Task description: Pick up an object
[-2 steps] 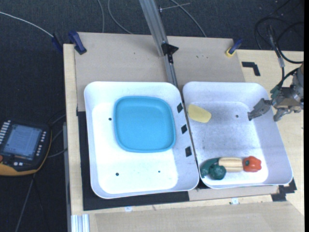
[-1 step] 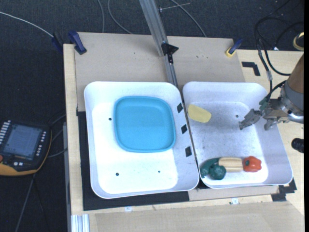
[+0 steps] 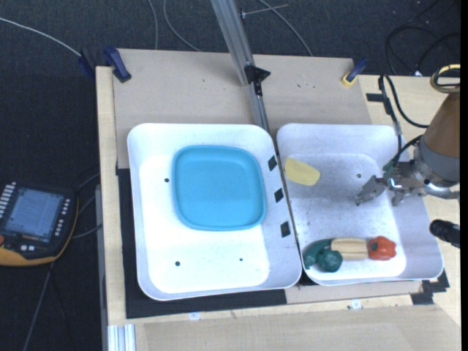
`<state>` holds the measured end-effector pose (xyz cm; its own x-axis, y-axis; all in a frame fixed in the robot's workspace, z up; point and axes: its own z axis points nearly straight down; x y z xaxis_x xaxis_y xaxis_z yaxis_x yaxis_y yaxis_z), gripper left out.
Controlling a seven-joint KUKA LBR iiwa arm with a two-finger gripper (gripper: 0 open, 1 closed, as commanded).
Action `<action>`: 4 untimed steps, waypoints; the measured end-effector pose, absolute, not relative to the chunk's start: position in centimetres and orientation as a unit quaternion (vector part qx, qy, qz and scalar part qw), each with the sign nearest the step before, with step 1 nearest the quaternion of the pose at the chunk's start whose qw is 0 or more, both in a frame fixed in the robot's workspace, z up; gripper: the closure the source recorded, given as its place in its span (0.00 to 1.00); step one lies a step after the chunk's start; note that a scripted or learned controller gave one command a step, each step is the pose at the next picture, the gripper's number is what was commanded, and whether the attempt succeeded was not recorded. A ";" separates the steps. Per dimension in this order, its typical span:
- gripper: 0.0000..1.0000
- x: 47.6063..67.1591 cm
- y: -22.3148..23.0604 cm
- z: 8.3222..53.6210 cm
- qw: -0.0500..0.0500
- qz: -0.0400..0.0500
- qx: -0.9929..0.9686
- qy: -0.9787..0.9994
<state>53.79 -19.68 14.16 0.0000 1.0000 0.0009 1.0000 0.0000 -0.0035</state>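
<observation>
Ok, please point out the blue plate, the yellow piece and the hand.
blue plate point(image 3: 219, 187), camera view, on its flat middle.
yellow piece point(image 3: 302, 172), camera view, on its middle.
hand point(image 3: 382, 194), camera view, midway between its fingertips.

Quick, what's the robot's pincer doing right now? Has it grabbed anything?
Pincer: open, holding nothing, over the right bin, away from the yellow piece.
</observation>
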 end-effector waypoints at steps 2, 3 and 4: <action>1.00 53.8 -19.7 10.6 -0.001 0.000 -0.707 -0.707; 1.00 53.9 -19.1 15.0 -0.002 -0.001 -0.707 -0.707; 1.00 53.9 -19.1 19.3 -0.002 -0.001 -0.707 -0.707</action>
